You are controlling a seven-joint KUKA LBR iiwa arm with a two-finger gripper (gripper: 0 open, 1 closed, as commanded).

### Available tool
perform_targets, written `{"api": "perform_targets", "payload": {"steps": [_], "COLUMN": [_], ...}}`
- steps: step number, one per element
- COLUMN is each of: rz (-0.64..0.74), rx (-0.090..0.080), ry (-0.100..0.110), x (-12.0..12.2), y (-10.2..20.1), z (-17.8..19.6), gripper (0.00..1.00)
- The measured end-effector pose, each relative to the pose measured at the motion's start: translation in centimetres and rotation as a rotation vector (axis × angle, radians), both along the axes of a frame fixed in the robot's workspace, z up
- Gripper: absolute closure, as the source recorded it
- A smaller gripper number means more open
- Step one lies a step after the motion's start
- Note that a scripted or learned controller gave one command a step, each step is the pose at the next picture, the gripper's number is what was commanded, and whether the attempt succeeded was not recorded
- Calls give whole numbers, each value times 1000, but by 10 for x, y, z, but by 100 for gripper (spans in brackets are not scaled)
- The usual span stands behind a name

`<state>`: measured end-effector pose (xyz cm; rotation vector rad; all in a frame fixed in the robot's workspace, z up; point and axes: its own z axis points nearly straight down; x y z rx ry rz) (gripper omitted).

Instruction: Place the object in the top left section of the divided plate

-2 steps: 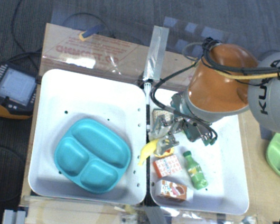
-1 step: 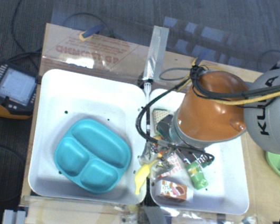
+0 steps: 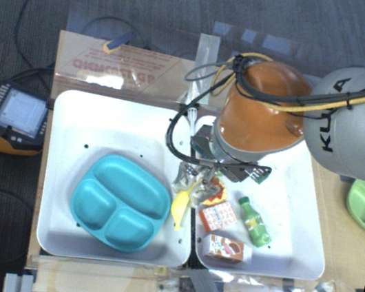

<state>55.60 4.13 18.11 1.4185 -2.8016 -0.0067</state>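
In right bin [image 3: 309, 220] — one bottle [image 3: 254, 222], two cartons [image 3: 219, 218].

Light falls bright and even from overhead, and the two white bins [image 3: 103, 121] nearly wash out. Glare shines off the arm's orange band [image 3: 263, 107] and the clear tape on the cardboard [image 3: 123, 68]. Shadows stay soft. The whole picture looks slightly grainy and soft-edged.

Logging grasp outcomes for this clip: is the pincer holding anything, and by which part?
It cannot be told. The pincer sits right above the yellow plastic banana's upper end, but the orange-banded wrist hides the contact.
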Motion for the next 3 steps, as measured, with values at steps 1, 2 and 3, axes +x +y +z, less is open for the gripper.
{"api": "perform_targets", "payload": {"steps": [1,2,3], "rz": [175,355,682], "rx": [1,3,5], "ry": [0,-1,0], "x": [-3,10,10], "y": [3,16,63], "z": [8,6,0], "gripper": [100,100,100]}}
